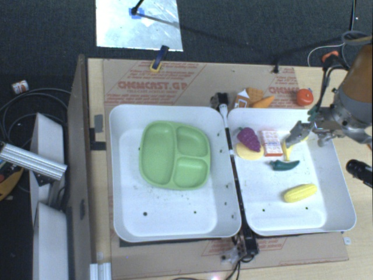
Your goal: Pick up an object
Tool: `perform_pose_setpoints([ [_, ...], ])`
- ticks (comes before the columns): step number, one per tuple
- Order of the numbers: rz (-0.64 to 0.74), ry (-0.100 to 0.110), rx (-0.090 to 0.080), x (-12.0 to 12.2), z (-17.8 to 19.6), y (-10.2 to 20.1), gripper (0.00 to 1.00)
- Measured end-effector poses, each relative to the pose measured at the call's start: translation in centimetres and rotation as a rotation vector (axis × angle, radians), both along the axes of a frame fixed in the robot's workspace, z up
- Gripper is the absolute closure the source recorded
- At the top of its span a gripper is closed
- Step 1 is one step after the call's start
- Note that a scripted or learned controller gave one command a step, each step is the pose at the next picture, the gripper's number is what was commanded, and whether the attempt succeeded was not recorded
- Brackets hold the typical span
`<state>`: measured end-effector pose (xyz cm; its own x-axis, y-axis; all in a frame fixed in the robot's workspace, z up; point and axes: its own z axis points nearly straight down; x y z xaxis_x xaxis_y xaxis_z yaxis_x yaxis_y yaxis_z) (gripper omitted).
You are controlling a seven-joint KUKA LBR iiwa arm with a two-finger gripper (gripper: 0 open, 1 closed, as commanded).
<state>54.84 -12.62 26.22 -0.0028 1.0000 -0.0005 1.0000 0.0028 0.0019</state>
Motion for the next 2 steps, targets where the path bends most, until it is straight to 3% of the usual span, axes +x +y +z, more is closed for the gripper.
perform_pose_setpoints([
  [1, -0.003, 0.009, 0.001, 0.9, -12.8, -2.1, 0.0],
  [2, -0.007, 0.004, 0.002, -4.5, -18.0, -3.4, 0.0],
])
